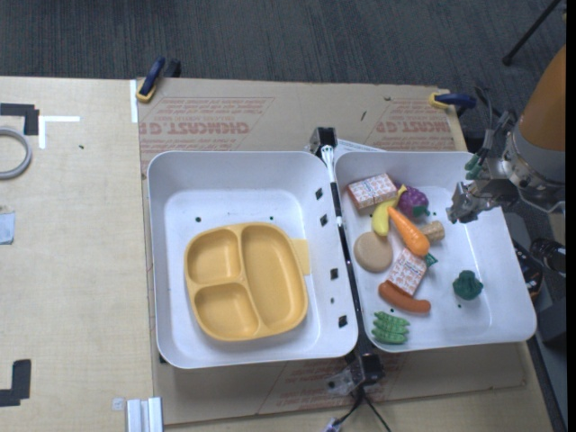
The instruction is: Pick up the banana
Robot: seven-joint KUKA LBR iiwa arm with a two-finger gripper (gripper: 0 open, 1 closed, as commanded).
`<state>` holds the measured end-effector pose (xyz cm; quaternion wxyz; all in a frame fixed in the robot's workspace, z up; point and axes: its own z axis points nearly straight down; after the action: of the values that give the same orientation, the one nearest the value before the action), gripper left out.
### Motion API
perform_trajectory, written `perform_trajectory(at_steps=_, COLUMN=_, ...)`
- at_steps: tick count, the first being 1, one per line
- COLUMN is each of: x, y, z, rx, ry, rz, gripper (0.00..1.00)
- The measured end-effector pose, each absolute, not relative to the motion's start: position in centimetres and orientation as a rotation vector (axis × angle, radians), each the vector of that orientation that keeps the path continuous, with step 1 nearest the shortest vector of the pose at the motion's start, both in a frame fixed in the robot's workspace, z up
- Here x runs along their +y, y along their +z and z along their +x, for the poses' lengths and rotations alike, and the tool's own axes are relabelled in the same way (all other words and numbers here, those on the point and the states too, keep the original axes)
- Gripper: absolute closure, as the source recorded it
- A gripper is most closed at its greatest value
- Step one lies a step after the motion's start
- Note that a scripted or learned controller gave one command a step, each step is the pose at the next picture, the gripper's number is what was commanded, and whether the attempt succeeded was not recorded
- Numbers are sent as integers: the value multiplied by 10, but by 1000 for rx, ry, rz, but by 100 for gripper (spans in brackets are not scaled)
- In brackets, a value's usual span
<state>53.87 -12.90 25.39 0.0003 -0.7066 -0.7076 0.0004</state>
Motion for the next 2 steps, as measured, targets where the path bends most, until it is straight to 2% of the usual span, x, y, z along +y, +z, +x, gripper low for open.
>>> perform_trajectory(at_steps=1, x=-57, y=192, z=578, rx=-2145, ry=2, rz=-2294, gripper=0)
perform_trajectory(at_steps=2, x=-96, y=92, z=597, rx=-2158, ry=2, rz=-2282, gripper=0)
